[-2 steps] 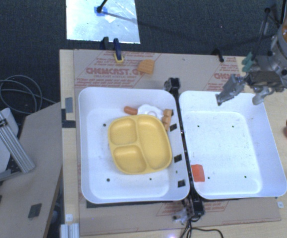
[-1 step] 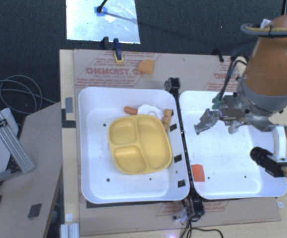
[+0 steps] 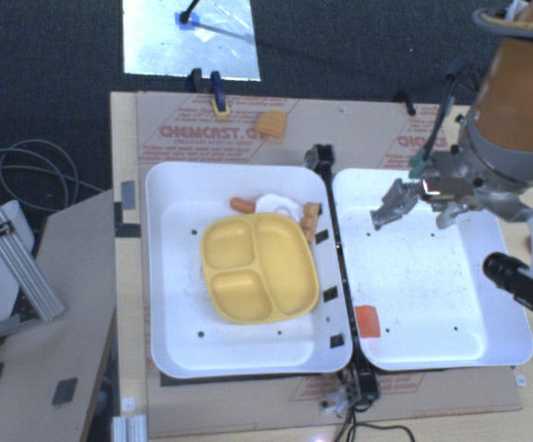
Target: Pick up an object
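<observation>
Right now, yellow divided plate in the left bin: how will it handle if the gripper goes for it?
The yellow divided plate looks like rigid moulded plastic, so probably stiff and light. It is wide and lies flat, so likely only its rim is pinchable. On the smooth left bin floor, it may slide when nudged.

The gripper (image 3: pixel 420 206) hangs over the far part of the right bin (image 3: pixel 473 339), its fingers spread apart with nothing between them. An orange block (image 3: pixel 366 319) lies at that bin's near left edge. In the left bin (image 3: pixel 179 339) sits a yellow divided tray (image 3: pixel 258 268), with a small orange piece (image 3: pixel 242 205) and a white object (image 3: pixel 277 204) just beyond it.
</observation>
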You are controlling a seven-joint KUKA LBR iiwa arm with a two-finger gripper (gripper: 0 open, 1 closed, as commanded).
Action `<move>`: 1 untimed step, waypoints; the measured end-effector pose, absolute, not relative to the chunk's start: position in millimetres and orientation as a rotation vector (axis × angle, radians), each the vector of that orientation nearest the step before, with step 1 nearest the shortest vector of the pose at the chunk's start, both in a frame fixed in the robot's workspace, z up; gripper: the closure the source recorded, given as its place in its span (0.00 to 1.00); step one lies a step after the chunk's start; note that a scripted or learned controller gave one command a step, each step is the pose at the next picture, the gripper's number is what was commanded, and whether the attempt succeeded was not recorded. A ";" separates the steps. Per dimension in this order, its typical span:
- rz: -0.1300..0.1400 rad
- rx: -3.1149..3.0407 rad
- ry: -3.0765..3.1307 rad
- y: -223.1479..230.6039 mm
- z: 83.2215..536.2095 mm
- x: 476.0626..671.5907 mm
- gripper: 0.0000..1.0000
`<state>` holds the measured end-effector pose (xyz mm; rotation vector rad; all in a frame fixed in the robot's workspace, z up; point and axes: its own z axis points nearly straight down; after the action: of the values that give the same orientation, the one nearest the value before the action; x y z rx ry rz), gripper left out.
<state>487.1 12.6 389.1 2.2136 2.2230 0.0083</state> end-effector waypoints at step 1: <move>0.008 2.210 2.227 12.6 398.2 487.8 1.00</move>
<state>487.8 12.6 398.2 2.2099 2.2266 0.0082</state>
